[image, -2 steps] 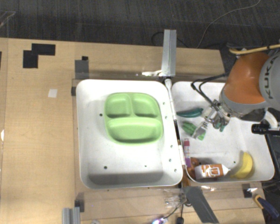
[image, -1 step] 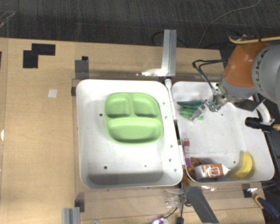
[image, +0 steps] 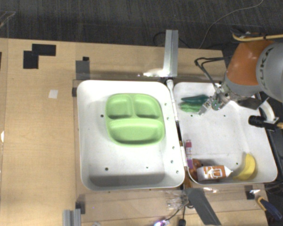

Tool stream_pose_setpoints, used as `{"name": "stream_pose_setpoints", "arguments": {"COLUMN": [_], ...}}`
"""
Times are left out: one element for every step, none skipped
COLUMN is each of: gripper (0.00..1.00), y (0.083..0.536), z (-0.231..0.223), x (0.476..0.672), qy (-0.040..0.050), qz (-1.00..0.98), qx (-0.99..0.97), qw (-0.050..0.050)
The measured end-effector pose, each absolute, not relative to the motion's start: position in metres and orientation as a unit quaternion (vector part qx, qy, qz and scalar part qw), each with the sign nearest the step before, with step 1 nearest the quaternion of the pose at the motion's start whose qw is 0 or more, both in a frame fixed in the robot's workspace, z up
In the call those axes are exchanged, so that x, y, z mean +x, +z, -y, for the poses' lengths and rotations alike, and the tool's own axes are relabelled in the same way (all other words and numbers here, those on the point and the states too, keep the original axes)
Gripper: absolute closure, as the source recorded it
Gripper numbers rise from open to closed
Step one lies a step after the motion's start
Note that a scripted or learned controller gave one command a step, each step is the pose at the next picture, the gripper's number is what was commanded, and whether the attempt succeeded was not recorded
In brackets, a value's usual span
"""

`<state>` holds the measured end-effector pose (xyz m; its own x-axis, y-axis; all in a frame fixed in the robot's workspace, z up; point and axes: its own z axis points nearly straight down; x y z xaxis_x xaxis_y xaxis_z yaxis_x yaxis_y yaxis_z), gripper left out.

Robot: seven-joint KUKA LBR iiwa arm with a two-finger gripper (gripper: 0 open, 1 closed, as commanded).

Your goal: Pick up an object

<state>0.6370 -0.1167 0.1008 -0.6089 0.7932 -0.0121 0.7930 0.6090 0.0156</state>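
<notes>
Fingers [image: 212,103] near right bin [image: 226,131] back edge.

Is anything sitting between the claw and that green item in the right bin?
Nothing visible. The claw sits right at the green item's right end in the right bin; the bottle and banana lie far off.
</notes>
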Motion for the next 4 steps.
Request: {"name": "stream_pose_setpoints", "arguments": {"gripper": [1.00,1.00,1.00,1.00], "y": [0.092,0.184,0.282,0.329], "z": [0.109,0.067,0.048,0.040], "x": [0.596,0.575,0.600,0.574], "qy": [0.0029,0.0010,0.0009,0.0009], "qz": [-0.932,-0.935,-0.932,-0.975], "qx": [0.362,0.355,0.362,0.221], "qw": [0.011,0.003,0.003,0.004]}}
